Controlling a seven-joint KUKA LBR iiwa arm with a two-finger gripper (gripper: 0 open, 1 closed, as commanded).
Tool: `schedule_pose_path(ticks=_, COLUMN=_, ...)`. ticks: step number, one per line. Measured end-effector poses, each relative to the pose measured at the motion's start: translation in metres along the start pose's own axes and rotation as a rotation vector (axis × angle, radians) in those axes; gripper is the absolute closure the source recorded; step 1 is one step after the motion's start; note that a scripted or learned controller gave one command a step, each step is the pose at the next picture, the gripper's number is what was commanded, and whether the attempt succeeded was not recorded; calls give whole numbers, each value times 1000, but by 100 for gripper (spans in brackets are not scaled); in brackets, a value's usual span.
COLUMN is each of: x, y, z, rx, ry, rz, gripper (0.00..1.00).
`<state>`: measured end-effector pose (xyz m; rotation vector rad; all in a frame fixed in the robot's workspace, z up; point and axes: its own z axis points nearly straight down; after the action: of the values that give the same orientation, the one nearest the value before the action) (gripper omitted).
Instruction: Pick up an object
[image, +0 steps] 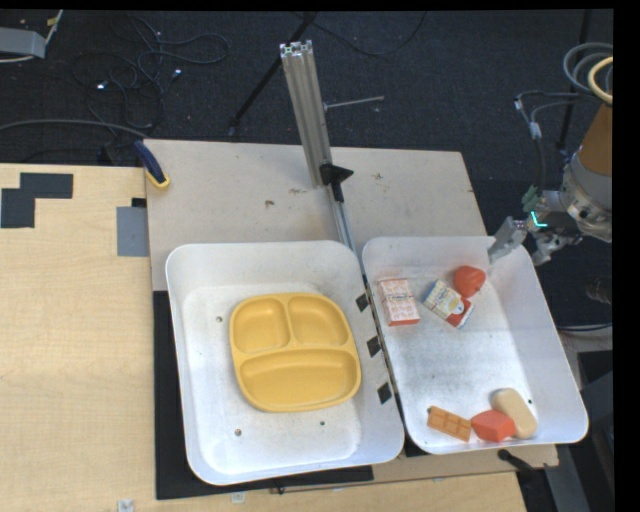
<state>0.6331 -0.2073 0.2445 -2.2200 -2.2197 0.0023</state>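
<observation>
The right bin (540, 330) holds several small items. A pink and white carton (398, 301) lies near its left wall. Beside it are a blue and white carton (445, 302) and a red-orange lump (468, 279). At the near right corner lie an orange wafer (449, 424), a red piece (491, 427) and a beige roll (515, 410). My gripper (528, 240) hovers over the bin's far right corner, up and to the right of the red-orange lump. It is open, with nothing between its fingers.
A yellow divided plate (295, 350) lies in the left bin (200, 400). A metal post (310, 110) rises behind the bins. Cables lie on the dark floor at the back. A wooden surface (70, 340) lies to the left.
</observation>
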Motion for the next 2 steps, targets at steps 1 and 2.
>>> schedule_pose_path(ticks=1, x=0, y=0, z=-1, rx=-2, ry=-1, rz=0, gripper=0)
schedule_pose_path(ticks=2, x=6, y=-2, z=44, rx=4, ry=1, rz=-1, gripper=0)
